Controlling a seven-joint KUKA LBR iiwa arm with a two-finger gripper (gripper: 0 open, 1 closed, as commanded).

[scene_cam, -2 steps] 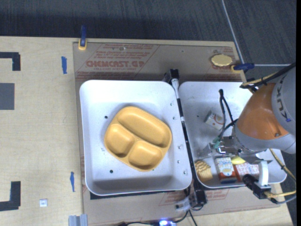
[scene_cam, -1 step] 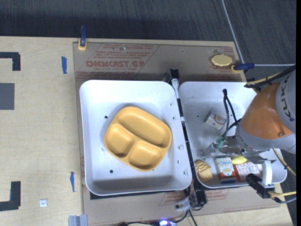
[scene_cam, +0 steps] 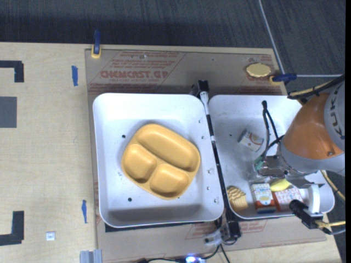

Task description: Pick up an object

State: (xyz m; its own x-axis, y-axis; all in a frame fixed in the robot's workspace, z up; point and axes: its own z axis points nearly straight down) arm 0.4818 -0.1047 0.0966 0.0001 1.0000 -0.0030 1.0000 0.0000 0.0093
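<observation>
Yellow, small and probably light, a rigid toy-like piece is seen in the right bin, just beside the red-labelled packet. The hand is poised just above it; its grip cannot be told. Hold is best taken across the narrow sides.

Light wood counter w/ black tape marks at left edge and small blue tabs; a brown printed cardboard sheet lies flat on it. Dark grey carpeted floor runs along the top, beyond the counter's far edge. Even overhead light, a thin pale cable crossing upper right.
</observation>
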